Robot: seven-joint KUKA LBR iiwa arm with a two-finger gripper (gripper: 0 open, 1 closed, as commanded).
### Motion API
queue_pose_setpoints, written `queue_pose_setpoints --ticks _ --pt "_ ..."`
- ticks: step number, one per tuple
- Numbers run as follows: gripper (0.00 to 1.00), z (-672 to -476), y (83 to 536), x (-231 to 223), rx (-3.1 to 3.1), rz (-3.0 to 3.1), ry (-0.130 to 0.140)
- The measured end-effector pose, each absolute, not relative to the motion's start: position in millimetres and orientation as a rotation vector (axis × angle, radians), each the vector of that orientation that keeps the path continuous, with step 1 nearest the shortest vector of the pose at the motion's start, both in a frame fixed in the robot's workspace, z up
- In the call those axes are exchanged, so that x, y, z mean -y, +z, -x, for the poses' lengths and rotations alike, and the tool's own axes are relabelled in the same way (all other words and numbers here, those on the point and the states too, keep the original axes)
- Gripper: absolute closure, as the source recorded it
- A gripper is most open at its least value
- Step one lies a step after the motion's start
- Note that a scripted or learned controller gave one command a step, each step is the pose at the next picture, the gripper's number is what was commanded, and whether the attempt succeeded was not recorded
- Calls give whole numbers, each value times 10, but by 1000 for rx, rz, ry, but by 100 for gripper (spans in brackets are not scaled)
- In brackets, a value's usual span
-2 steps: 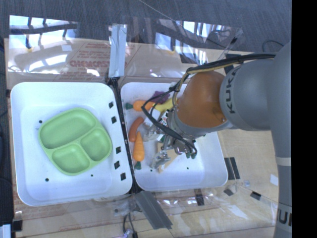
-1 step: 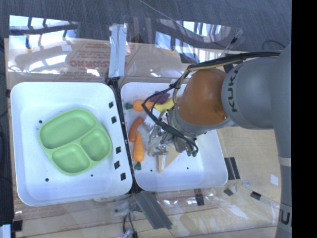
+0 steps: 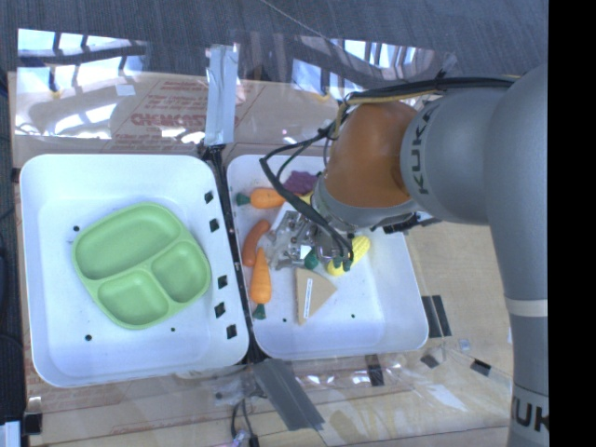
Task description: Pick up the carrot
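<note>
End effector (image 3: 300, 242) is down inside the right bin (image 3: 391, 319), roughly at bin centre, metal parts just right of the carrots. Can't tell how far it's open or whether it has hold of anything; the wrist with its orange band (image 3: 368, 156) covers most of it from above.

Right bin contents:
- three carrots along the left wall, around 9 o'clock from the end effector. One (image 3: 267, 197) near the top, lying roughly flat, green end to the left. A second (image 3: 253, 242) just below, tilted. A third (image 3: 261, 285) lowest, with its green end at 6 o'clock.
- wedge of cheese or bread (image 3: 314, 296) at 5 o'clock from the end effector, close by.
- something yellow and green (image 3: 352, 251), maybe corn, at 3 o'clock, partly hidden.
- purple item (image 3: 300, 182) at 12 o'clock, mostly under the wrist.

Left bin (image 3: 56, 343) holds a green divided plate (image 3: 140, 264), nothing in its compartments.

My read: the arm is placed low and next to the middle carrot for a grasp attempt there. The carrots sit hard against the wall, so finger clearance on that side looks tight. Nothing is visibly lifted.
</note>
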State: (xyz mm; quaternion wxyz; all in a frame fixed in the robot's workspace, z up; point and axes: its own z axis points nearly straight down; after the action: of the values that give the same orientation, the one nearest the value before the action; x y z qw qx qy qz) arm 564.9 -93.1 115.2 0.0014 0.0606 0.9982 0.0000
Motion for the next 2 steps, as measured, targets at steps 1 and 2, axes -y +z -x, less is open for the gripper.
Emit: queue_pose_setpoints --ticks 1,2 --pt "100 -4873 1951 734 -3124 -272 0" --pt "100 -4929 1923 488 -3132 211 0"
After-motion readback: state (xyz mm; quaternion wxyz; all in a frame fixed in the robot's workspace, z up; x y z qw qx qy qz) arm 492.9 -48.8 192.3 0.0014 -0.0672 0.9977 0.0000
